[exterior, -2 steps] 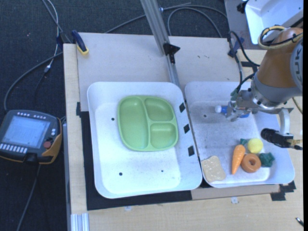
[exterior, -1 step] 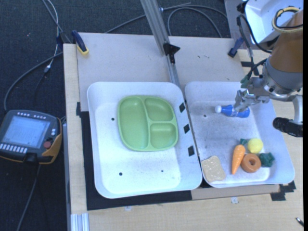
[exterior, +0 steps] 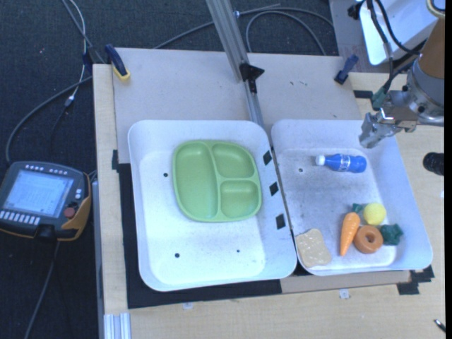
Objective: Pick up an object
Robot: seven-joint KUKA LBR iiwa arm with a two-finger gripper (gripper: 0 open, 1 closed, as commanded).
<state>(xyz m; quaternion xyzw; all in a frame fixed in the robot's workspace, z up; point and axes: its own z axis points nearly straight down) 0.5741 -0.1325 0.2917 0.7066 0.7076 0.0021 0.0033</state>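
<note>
Robotics lab. Evidence: teach pendant [exterior: 42, 200] on dark carpet at 9 o'clock, loose cables [exterior: 70, 20] at 11 o'clock, aluminium camera mast [exterior: 226, 27] at 12 o'clock, wooden desk [exterior: 183, 83] with blue clamps [exterior: 116, 62].

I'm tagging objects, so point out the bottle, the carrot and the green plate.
bottle [exterior: 346, 163], camera view, on its blue body.
carrot [exterior: 348, 231], camera view, on its orange middle.
green plate [exterior: 191, 182], camera view, on its large left compartment.
</note>
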